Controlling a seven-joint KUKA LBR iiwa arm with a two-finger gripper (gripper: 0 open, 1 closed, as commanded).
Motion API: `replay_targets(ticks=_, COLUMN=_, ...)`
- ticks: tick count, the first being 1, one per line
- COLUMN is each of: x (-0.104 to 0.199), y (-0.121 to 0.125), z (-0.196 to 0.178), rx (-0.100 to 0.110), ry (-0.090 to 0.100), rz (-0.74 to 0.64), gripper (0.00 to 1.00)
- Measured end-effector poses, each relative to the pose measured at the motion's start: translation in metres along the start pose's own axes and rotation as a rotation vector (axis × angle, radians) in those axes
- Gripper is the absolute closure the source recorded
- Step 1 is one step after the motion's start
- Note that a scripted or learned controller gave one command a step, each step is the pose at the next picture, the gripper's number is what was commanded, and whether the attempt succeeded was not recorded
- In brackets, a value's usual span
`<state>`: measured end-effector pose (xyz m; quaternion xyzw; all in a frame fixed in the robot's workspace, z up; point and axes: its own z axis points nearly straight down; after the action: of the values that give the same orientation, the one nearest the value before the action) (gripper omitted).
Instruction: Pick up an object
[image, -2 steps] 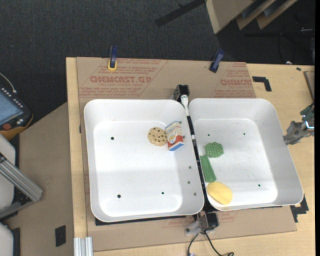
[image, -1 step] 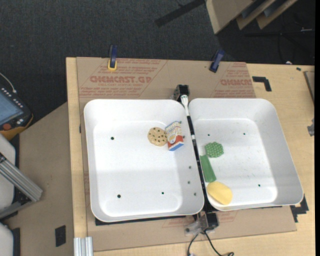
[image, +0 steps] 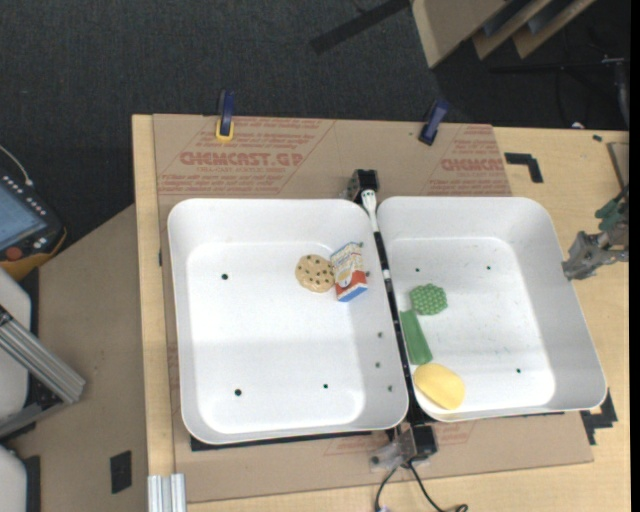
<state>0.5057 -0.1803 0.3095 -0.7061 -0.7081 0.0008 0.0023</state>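
In the left bin (image: 200, 330), a round chocolate-chip cookie (image: 314, 272) lies beside a small white, red and blue carton (image: 349, 271), both near the bin's right wall. The right bin (image: 520, 330) holds a green dotted round piece (image: 428, 299), a green stick (image: 414, 337) along its left wall, and a yellow lemon-shaped object (image: 439, 386) in the near left corner. My gripper (image: 587, 254) appears as a grey shape at the frame's right edge, just outside the right bin's right rim and well away from every object.
Both bins rest on a brown cardboard sheet (image: 300, 150) held by blue clamps (image: 226, 116) at the back. A black fixture (image: 362, 185) sits between the bins at the far end. Cables and a connector (image: 405, 450) lie at the near edge.
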Motion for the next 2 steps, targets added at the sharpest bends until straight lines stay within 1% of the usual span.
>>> replay_targets(ticks=1, x=-0.046, y=-0.028, z=-0.061, rx=-0.011, ry=-0.007, rz=0.006, gripper=1.00)
replay_targets(ticks=2, x=-0.024, y=0.006, z=0.026, rx=0.002, ry=0.001, rz=0.000, gripper=1.00)
